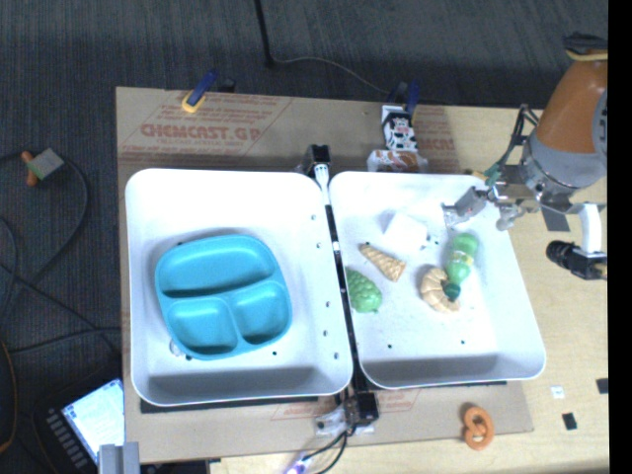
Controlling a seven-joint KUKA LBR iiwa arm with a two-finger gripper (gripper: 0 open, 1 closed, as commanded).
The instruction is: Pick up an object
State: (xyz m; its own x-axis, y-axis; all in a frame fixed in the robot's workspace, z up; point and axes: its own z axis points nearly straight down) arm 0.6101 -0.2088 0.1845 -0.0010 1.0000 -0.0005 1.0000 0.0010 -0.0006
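The right bin (521, 355) holds several small toys: a white block (405, 232), a tan cone (383, 261), a bumpy green piece (363, 291), a tan croissant (435, 288) and a green bottle-shaped toy (461, 255). My gripper (482, 212) hangs over the bin's back right corner, just above and behind the green toy. It is open, with nothing between its fingers. The grey arm with its orange band (578, 107) reaches in from the right.
A blue divided tray (222, 294) lies in the left bin (148, 368). Clamps and a small figure (398, 138) stand at the bins' back edge. An orange ring (478, 426) lies on the bench in front of the right bin.
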